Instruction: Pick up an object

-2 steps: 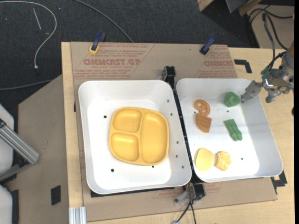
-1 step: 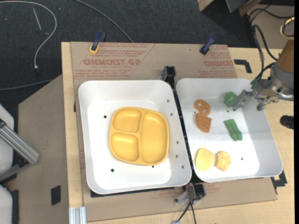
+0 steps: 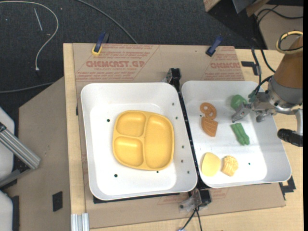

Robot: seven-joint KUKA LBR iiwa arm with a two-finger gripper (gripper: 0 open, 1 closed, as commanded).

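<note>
a view from above of a brown cardboard-covered worktop (image 3: 144, 61) carrying two shallow white bins side by side. two blue clips (image 3: 100, 42) hold the cardboard at its far edge.

the left bin (image 3: 96, 109) holds a yellow plate (image 3: 143, 139) with three compartments, sitting near the middle of the bin.

the right bin (image 3: 269, 162) holds several small toy foods. a round brown pretzel (image 3: 208, 110) lies toward the bin's left side, with a tan waffle piece (image 3: 210, 127) just below it, the two touching or nearly so. a pale yellow slice (image 3: 210, 164) lies near the front edge, and a yellow corn piece (image 3: 229, 165) sits right beside it on its right. a long green pod (image 3: 240, 133) lies tilted near the middle of the bin. a rounder green piece (image 3: 237, 101) sits near the back of the bin.

the arm (image 3: 288, 76) reaches in from the right, grey with an orange band. its end effector (image 3: 246, 110) sits low over the right bin, between the round green piece and the green pod, close to both. nothing is visibly gripped. whether it is open or closed cannot be told from this angle.

black cables (image 3: 48, 13) and a white cable lie on the dark floor beyond the worktop.
</note>
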